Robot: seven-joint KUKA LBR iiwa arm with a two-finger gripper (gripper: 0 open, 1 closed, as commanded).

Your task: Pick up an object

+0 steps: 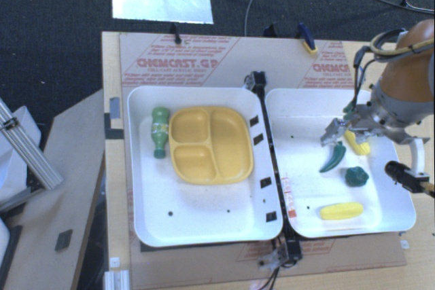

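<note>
Nearest you, at about 5 o'clock in the view, lies a smooth yellow oblong piece (342, 211) on the floor of the right bin (299, 146), a shallow white plastic tray with rounded corners. Just up from it, toward 4 o'clock, you see a dark green lumpy object (356, 176), rounded and matte. Beside that, slightly to its 10 o'clock, a curved green pepper (334, 158) tapers to a point at its lower end.

Look to 3 o'clock and you find the gripper (348, 130), grey metal, low over the right bin and right above the pepper's upper end. A yellow banana-like piece (357, 144) sits just under it, partly covered by the wrist. You cannot tell from this view whether the fingers are parted or closed, nor whether anything sits between them. Above the wrist the arm's orange band (414, 75) bulges glossy and round.

At 9 o'clock, the left bin (143, 214) carries a yellow divided plate (209, 144), squarish with soft corners and three compartments. Touching its left rim lies a small green bottle (160, 132), ribbed, with its neck pointing to 6 o'clock.

Both bins rest on a brown cardboard sheet (183, 58) printed in red, laid over the desk (75, 146).
</note>
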